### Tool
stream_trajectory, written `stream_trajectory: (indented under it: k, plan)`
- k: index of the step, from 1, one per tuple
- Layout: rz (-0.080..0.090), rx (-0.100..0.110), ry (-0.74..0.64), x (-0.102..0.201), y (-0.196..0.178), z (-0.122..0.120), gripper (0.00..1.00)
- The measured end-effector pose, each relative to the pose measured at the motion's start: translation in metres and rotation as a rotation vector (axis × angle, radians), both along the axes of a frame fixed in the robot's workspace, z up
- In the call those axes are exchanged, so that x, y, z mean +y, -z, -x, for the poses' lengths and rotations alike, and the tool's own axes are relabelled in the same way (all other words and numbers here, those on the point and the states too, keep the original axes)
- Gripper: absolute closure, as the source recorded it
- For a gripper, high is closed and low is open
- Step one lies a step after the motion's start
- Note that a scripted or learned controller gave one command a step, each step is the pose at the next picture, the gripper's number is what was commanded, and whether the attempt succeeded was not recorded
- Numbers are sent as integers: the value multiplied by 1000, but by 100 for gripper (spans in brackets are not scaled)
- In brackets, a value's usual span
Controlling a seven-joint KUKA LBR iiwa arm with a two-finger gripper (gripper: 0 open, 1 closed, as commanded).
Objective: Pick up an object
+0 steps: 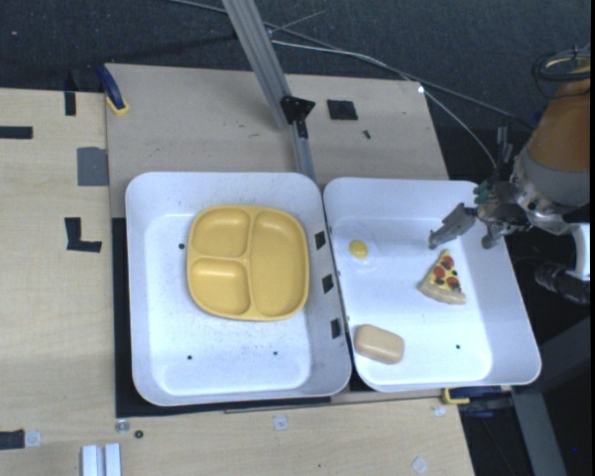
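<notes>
Spread fingers point(469, 229) above unlabelled pizza slice point(443, 279) (toy).

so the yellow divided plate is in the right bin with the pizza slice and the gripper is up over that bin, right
Not quite. The camera view shows the yellow divided plate in the left bin, not the right one. The pizza slice is in the right bin, and the gripper is over that bin's upper right part, just above the slice.
</notes>
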State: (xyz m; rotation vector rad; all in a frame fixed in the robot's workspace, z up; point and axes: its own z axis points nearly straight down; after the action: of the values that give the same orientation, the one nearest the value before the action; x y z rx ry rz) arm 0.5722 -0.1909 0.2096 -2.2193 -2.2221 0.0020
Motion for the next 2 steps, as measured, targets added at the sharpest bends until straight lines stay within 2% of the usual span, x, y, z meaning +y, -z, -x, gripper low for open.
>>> stream_trajectory:
  k: [1, 2]
  plan:
    - [0, 5, 1, -7, 55, 7, 0]
    - [4, -4, 0, -4, 116, 8, 0]
